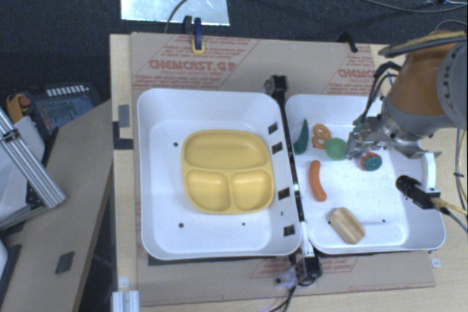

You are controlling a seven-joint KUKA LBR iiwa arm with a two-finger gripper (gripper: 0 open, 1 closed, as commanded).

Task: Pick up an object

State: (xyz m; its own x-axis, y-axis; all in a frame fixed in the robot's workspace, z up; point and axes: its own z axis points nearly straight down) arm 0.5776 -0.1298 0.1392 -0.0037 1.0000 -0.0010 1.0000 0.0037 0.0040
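The right bin (409, 226) holds several small items: a dark green pepper-like piece (301, 136), an orange pretzel shape (321, 135), a green ball (336, 149), an orange sausage-like piece (317, 180), a tan bread-like block (346, 224) and a teal and red object (371, 161). My gripper (360, 147) hangs low over the bin between the green ball and the teal object, close to both. Whether anything sits between its tips is hidden.
The left bin (157, 230) bears a yellow sectioned plate (227, 170). A black divider strip (287, 164) runs between the bins. A black part (414, 191) of the arm hangs over the right bin's right side. Cables cross the floor behind.
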